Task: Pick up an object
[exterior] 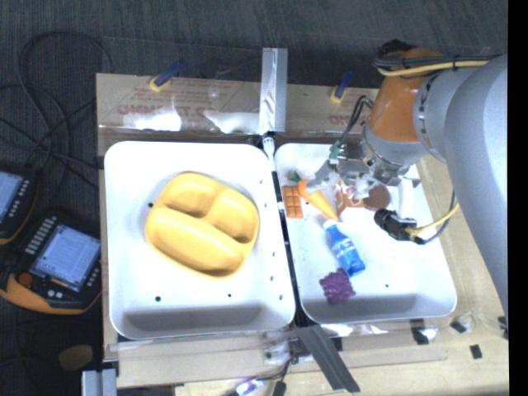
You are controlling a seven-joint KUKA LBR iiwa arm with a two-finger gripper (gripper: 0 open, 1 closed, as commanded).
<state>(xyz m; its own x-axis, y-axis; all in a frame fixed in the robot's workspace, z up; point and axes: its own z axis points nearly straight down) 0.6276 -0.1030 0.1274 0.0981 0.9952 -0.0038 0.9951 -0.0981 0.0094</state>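
The arm [450, 97], grey with an orange band above the wrist, comes in from three o'clock and bends down over the upper part of the right bin [429, 291]. Its gripper [356, 180] sits low among a cluster of small objects near the bin's twelve o'clock edge; whether it is spread or pressed together cannot be told, since the wrist body and the clutter cover that spot, and nothing can be seen pinched in it. Just at nine o'clock from the gripper lies an orange carrot-shaped piece [316, 199], and touching that piece on its nine o'clock side is a small orange block [293, 202] against the bin's left wall. A brown round piece [378, 196] lies just at four o'clock from the gripper. A blue bottle with a white cap [344, 249] lies tilted near the bin's centre, its cap end pointing toward eleven o'clock. At six o'clock from the bottle, just beside its base, is a purple bunch of grapes [337, 286]. A black cable loop [398, 223] hangs from the arm at three o'clock of the bottle. The left bin [132, 304] holds a large yellow loaf-like object [202, 223], which rests around the bin's centre, apart from the walls.
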